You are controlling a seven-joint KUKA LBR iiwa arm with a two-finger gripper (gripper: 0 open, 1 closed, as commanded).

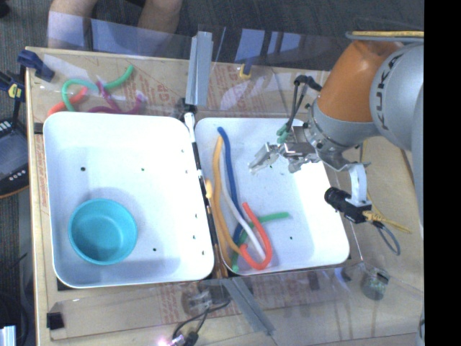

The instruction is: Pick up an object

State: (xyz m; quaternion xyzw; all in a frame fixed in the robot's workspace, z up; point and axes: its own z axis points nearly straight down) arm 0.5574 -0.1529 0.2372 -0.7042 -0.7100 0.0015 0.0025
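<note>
Objects for picking lie in the right bin (328, 247): blue strip (229, 166), yellow strip (219, 207), white strip (234, 211), orange-red strip (261, 242), green stick (272, 216), bunched along the left side and lower middle. Gripper (268, 157) hovers over the bin's upper middle, fingers spread, nothing between them. No lift made yet. Left bin (108, 139) holds a teal bowl (102, 231). Judgement: early stage; descent, closing and raise all remain.
</note>
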